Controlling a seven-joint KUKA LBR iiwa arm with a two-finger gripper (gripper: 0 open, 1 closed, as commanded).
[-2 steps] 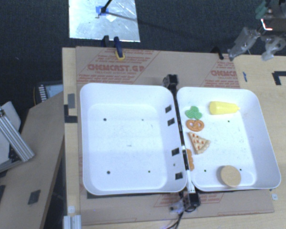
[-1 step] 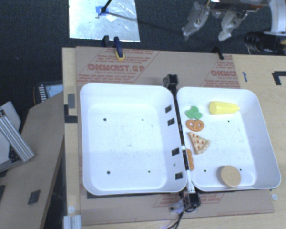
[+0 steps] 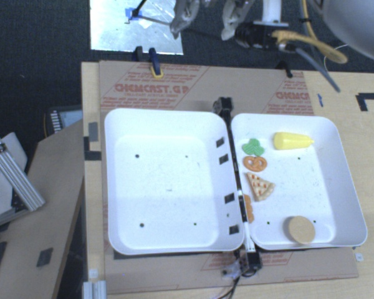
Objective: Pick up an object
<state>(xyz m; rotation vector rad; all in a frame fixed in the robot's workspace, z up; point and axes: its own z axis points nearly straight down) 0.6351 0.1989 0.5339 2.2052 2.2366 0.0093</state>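
My gripper (image 3: pixel 206 22) hangs high at the top of the camera view, well behind both bins, open with nothing between its two pale fingers (image 3: pixel 181 17). The right bin (image 3: pixel 346 185) holds several small toys. A yellow corn piece (image 3: pixel 292 141) lies near its far side. A green leafy piece (image 3: pixel 254 147), an orange pretzel (image 3: pixel 255 163) and a pizza slice (image 3: pixel 260 186) sit in a column along its left wall. A tan round disc (image 3: pixel 300 229) rests near the front edge. A small orange piece (image 3: pixel 249 209) lies against the divider.
The left bin (image 3: pixel 121 229) sits beside the right one, joined by a black clipped seam (image 3: pixel 232 167). Both rest on a cardboard sheet (image 3: pixel 193 86). A shiny metal plate (image 3: pixel 124 14) lies behind the bench. An aluminium rail (image 3: pixel 9 173) slants at the far left.
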